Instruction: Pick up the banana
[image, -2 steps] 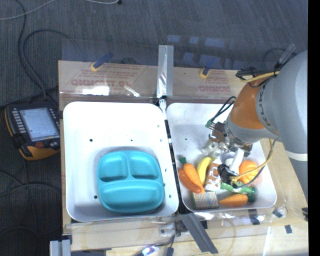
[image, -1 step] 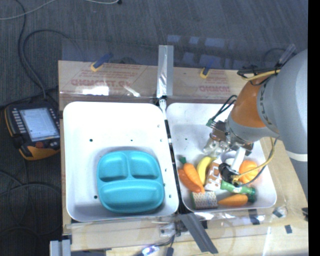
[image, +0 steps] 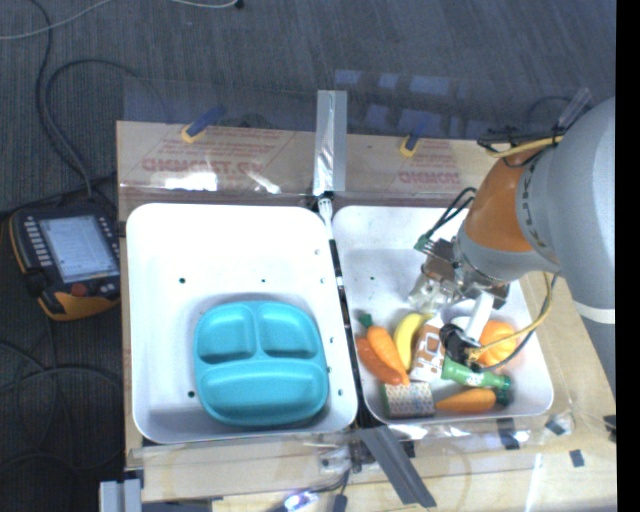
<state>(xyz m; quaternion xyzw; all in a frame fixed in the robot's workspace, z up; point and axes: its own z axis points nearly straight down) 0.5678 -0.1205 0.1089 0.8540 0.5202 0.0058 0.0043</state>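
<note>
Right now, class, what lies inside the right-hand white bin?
The right bin holds a yellow banana, two orange carrots beside it, a small box, a third carrot and an orange fruit. The arm covers the bin's back right part.

Yellow banana (image: 407, 335), orange carrot (image: 383, 357), blue tray (image: 262, 362), white bins (image: 160, 300), grey-and-orange arm (image: 540, 210).

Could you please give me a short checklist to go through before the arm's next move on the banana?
1. Banana in view in the right bin: ok.
2. Claw above the banana's end of the bin: ok.
3. Banana free of neighbours: not ok, carrot and small box crowd it.
4. Banana between the claw's tips: cannot tell.
5. Blue tray out of the way in the left bin: ok.
</note>
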